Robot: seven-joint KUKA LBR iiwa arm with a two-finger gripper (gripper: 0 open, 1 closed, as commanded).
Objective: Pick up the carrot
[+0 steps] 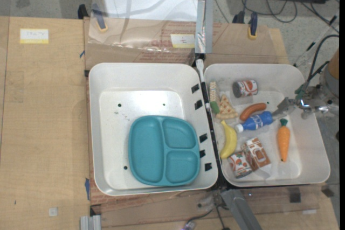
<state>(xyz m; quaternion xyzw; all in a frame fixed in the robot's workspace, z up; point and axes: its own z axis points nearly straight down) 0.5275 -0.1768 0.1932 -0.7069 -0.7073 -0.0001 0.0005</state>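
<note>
Orange, tapered plastic carrot (283,140) lies flat on the right white bin (315,167) floor, green top toward the back wall, tip toward the front. Free space on its right; blue-capped white bottle (256,121) and brown snack carton (257,152) sit near its left. Metal two-finger gripper (284,107) hovers just above the green top, gripping nothing; whether spread or closed I cannot tell. Judged: approach from above suits.

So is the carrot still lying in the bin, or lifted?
Lying in the bin. The carrot rests flat on the right bin's floor, green top toward the gripper, which is just above it, not touching.
</note>
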